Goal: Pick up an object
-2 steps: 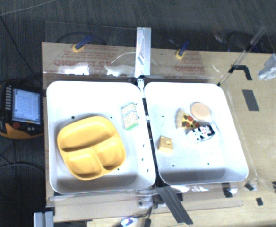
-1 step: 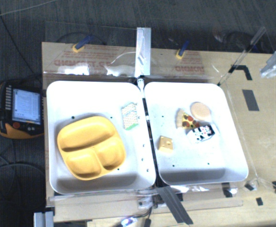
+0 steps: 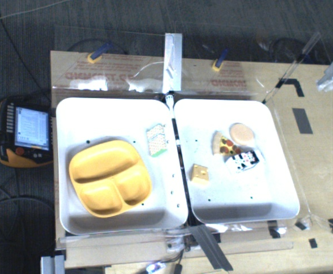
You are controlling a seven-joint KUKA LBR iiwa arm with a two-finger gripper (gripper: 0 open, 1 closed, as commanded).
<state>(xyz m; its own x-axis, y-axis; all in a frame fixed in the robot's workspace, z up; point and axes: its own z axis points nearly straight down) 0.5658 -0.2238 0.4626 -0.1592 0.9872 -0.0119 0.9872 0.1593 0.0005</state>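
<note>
Nearest, at the front edge of the surface (image 3: pixel 312 158), some dark metal brackets stick out beneath the seam between the two bins. The left bin (image 3: pixel 63 153) holds a yellow divided plate (image 3: pixel 109 177), lying flat towards its near left corner with three compartments facing up. Beyond the plate, close to the wall shared with the other bin, lies a small green-and-white patterned packet (image 3: pixel 156 140), apart from the plate.

In the right bin (image 3: pixel 287 176), the closest thing is a small tan block (image 3: pixel 199 174), alone near the dividing wall. Further in is a tight cluster: a black-and-white patterned piece (image 3: pixel 244 160), then a pale piece with red and yellow dots (image 3: pixel 227 146) touching it, and behind them a round pinkish-tan disc (image 3: pixel 242 133). Any of these could serve as the object to pick; all rest on the bin floors.

How the gripper stands, wide or narrow, cannot be told from this view.

Left of the bins, off the surface, an orange-edged handset with a lit screen (image 3: pixel 27 131) lies on the dark floor. At the far edge, a metal post (image 3: pixel 173 61) rises behind the seam between the bins, with a blue-and-yellow clamp (image 3: pixel 99 52) on one side and another clamp (image 3: pixel 218 62) on the other.
</note>
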